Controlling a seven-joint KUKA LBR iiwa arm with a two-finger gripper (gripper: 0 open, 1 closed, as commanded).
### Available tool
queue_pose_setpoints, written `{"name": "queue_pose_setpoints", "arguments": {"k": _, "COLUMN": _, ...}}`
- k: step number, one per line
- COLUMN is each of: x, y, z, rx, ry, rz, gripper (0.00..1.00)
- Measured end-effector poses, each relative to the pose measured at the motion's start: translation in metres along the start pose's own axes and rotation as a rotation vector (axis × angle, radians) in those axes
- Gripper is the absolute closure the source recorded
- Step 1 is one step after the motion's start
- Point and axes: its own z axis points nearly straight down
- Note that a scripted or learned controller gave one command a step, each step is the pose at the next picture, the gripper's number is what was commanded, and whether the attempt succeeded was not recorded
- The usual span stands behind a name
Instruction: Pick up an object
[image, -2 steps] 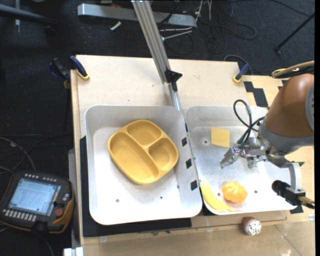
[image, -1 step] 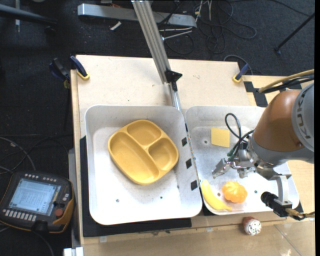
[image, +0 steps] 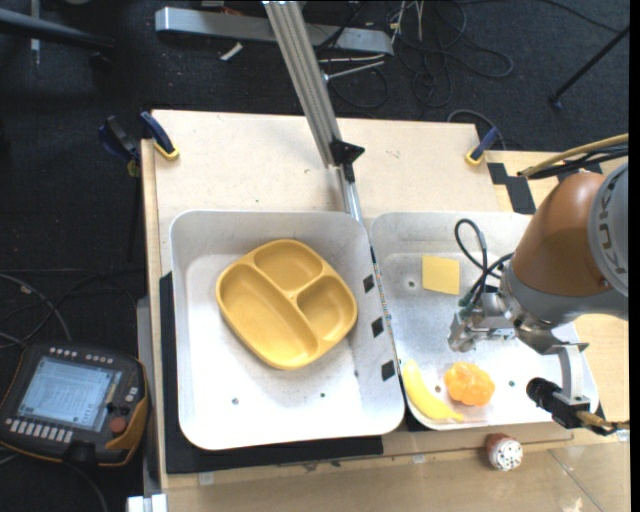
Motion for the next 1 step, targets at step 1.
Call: {"name": "queue_pose_setpoints", "arguments": {"k": 1, "x": 0.0100, "y": 0.0002, "z": -0.0562, "rx": -0.005, "ry": -0.001, "rz": -0.005, "gripper": 1.00}}
